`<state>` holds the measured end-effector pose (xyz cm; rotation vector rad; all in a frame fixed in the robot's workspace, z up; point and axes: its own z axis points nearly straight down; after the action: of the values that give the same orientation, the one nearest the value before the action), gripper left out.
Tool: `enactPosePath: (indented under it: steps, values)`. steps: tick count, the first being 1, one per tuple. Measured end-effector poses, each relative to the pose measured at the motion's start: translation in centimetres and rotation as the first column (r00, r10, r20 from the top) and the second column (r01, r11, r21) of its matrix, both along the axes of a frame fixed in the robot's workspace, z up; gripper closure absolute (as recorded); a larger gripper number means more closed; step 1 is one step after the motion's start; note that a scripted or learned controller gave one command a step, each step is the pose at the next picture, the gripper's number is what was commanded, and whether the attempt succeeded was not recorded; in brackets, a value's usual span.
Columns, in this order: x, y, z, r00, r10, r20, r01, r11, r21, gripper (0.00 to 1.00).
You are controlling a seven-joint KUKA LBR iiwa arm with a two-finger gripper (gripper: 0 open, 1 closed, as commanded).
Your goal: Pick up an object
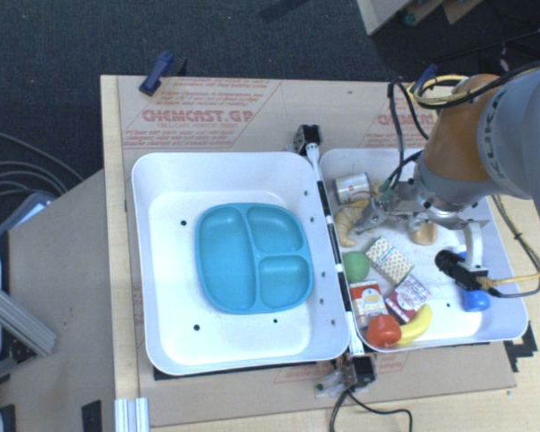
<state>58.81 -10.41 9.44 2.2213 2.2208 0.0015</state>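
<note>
Jaws (371,216) seemingly just above tan pastry (348,224).

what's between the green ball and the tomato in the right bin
In the camera view, a small red and white carton lies between the green ball and the tomato.

The brown protective sheet (207,106) covering the bench top behind the bins bears red print reading "CHEMCAST GP" in large letters, with smaller lines around it too fine to read.
</note>
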Motion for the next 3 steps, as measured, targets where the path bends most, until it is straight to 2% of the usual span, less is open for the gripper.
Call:
enactPosePath:
  steps: [1,2,3]
  values:
    - [7.2,0.0,-1.0,0.999,0.004,-0.042,-0.003,1.000,0.004,0.00]
    - [7.1,0.1,-0.2,0.999,0.005,-0.046,-0.004,1.000,0.005,1.00]
    - [6.8,4.4,14.4,1.000,0.002,0.002,-0.002,1.000,0.000,1.00]
